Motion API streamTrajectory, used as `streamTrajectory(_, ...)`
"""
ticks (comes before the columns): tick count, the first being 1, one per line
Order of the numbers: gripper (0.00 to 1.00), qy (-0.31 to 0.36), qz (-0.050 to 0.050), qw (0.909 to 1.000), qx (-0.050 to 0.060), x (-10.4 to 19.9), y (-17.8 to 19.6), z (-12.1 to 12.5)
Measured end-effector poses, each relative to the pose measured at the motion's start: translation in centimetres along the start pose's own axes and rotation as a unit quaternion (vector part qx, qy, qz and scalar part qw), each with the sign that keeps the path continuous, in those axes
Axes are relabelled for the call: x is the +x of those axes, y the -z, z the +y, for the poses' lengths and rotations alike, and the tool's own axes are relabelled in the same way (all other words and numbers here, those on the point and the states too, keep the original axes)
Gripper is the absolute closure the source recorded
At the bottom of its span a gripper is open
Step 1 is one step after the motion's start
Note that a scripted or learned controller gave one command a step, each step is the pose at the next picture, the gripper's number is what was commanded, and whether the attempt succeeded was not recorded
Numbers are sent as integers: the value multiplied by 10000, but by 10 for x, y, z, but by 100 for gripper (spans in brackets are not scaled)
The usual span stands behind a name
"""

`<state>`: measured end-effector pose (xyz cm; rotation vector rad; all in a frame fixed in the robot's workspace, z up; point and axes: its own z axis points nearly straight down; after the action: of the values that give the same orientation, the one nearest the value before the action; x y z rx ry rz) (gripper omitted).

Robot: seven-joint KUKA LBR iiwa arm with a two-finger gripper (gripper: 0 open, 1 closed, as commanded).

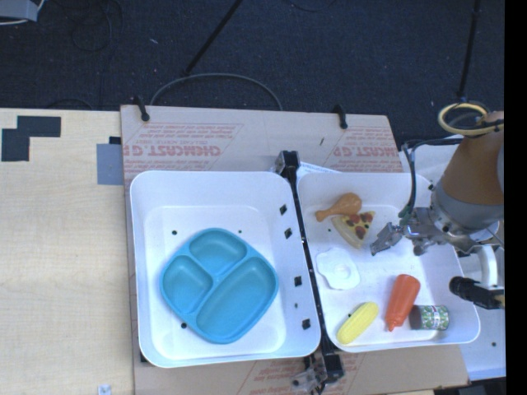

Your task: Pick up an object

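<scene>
My gripper (403,242) hangs over the right bin (471,332), near its right-hand side, with both fingers spread open and nothing between them. One fingertip (383,243) is just right of a pizza slice (356,227). A toy chicken drumstick (339,206) lies above the pizza. An orange carrot (402,300) lies below the gripper, apart from it. A yellow corn cob (357,322) is at the bin's front, a white fried egg (338,270) to its upper left, and a small green-labelled can (430,318) right of the carrot.
The left bin (156,196) holds a blue divided plate (218,284). A black divider (298,253) runs between the two bins. Cardboard (247,142) lies behind the bins, and a pale bench surface (58,262) extends to the left.
</scene>
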<state>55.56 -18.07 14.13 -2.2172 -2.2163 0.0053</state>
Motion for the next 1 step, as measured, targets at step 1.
streamTrajectory(1,0,-1,2,10000,2,1,-54,-1)
